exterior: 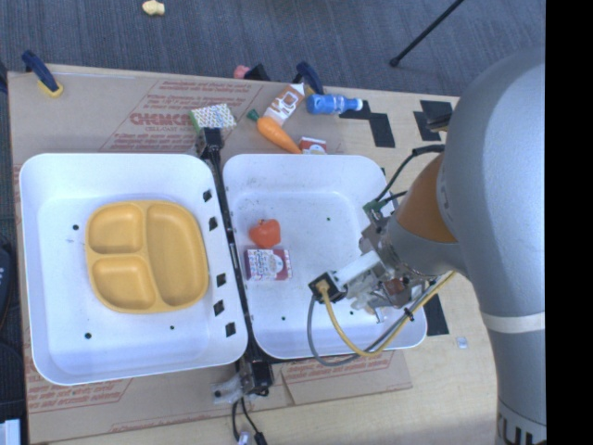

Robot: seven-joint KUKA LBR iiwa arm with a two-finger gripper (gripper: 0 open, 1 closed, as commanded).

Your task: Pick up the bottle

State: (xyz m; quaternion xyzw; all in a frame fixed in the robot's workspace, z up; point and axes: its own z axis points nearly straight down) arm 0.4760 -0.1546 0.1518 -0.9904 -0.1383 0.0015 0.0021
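Note:
A small blue bottle [332, 105] lies on its side on the cardboard behind the right bin [306, 170], outside it. Next to it, a white bottle with an orange label [283, 105] also lies outside the bin. My gripper [384, 297] is low over the right bin's near right corner, far from both bottles. The wrist and cables cover it, and I see nothing clearly held in it. A black and yellow cable [338, 327] loops from the wrist across the bin floor.
In the right bin lie a red toy fruit [266, 232] and a small red-and-white packet [268, 264]. The left bin holds a yellow divided plate [146, 255]. Behind the bins are a toy carrot [277, 134], a small box [313, 144] and a patterned box [212, 117].

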